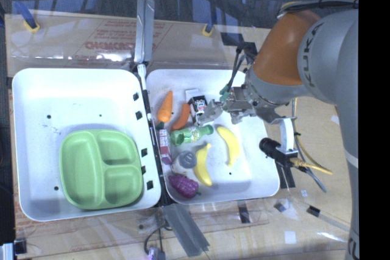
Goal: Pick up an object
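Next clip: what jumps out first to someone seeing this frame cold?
The big grey arm with its orange band reaches in from the right, its gripper low over the right bin. That bin is crowded with toy food: two bananas, a carrot, a green bottle and purple grapes. In the left bin lies a green divided plate.

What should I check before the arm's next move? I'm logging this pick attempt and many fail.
1. Gripper is over the right white bin: ok.
2. An object is seen held between the fingers: cannot tell.
3. Reachable targets are nearby: ok; the green plastic bottle and small black-and-white carton lie close.
4. Crowding: not ok; two yellow bananas, two orange carrots and purple grapes are packed together.
5. Green divided plate lies in the left white bin, out of the way: ok.
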Controlling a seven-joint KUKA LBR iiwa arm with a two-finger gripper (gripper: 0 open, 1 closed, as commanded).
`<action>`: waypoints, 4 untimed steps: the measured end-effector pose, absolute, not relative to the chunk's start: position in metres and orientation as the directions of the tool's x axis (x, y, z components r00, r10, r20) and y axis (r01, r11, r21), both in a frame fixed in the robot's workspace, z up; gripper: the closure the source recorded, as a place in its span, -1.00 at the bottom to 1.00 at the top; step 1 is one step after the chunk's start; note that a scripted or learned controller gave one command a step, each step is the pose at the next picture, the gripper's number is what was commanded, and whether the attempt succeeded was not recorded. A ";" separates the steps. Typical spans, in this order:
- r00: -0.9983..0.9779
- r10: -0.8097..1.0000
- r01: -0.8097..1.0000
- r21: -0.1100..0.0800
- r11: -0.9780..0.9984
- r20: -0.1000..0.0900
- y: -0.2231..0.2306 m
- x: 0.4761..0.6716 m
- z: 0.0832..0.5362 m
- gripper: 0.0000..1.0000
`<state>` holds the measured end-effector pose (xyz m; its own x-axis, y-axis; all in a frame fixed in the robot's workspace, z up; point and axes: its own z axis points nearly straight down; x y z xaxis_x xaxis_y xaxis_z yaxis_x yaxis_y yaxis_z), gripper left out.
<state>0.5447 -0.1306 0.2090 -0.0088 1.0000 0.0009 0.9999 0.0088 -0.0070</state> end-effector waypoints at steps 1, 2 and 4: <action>-0.100 0.995 0.995 -0.003 0.100 0.000 -0.078 0.541 0.270 -1.00; -0.172 0.985 0.985 -0.007 0.172 0.001 -0.110 0.592 0.165 -1.00; 0.090 0.996 0.996 -0.007 -0.090 0.000 -0.140 0.559 0.132 -1.00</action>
<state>0.5586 -0.1402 0.1323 0.0900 0.9959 -0.0005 0.9959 -0.0900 -0.0072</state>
